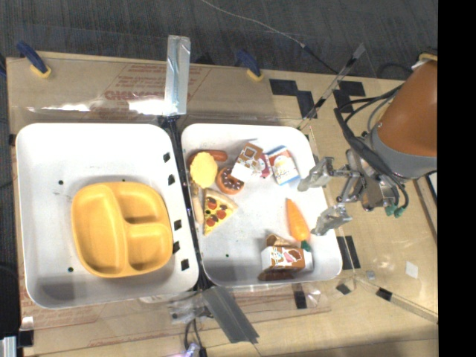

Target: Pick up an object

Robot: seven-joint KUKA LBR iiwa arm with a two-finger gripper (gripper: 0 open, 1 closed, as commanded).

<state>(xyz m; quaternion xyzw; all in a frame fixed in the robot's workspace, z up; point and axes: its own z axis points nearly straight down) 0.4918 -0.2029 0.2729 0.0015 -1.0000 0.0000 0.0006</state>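
The right bin holds several toy foods: an orange carrot, a brown carton, a pizza slice, a yellow round piece, a sausage, a donut and two small cartons. My gripper hangs over the bin's right rim, just right of the carrot. It is open, its fingers spread wide with nothing between them.
A yellow divided plate lies in the left bin. A metal bracket stands at the back between the bins. Cables run from the arm across the bench at right.
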